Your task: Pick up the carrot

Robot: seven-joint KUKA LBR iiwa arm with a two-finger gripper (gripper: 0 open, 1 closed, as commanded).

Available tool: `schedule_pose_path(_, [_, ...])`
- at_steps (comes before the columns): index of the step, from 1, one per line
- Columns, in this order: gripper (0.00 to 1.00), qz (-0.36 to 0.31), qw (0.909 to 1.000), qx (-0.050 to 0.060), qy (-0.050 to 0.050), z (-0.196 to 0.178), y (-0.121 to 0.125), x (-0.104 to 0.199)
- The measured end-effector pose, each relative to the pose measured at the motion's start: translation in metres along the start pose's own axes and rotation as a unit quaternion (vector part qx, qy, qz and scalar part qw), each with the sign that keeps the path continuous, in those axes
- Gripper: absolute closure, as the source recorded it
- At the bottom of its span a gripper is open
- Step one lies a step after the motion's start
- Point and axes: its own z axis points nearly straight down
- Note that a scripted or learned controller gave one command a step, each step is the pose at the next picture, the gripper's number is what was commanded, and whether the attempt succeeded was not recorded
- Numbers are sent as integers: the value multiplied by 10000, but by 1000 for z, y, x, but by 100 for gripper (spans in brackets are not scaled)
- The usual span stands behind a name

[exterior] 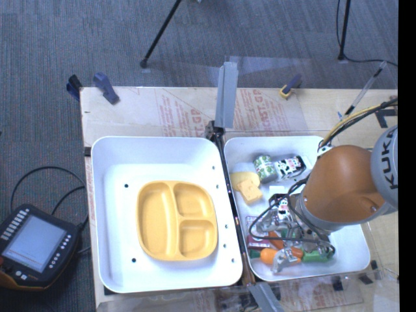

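Observation:
The carrot (268,255) lies near the front edge of the right bin (354,249). Its orange body points left and its green top (320,257) points right. My gripper (284,251) reaches down from the orange wrist band (341,184) and sits right over the carrot's middle, hiding part of it. Cables and gripper parts crowd the spot, so contact with the carrot is unclear.
At the back of the right bin are a yellow cheese wedge (247,186), a green can (263,168) and a black-and-white carton (290,166). A red item (256,242) lies just left of the gripper. The left bin (110,174) holds a yellow divided plate (177,220).

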Motion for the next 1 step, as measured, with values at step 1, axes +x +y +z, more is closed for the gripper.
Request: schedule_pose_path(1, [100,43,10000,0,-51,-12,-1,-3])
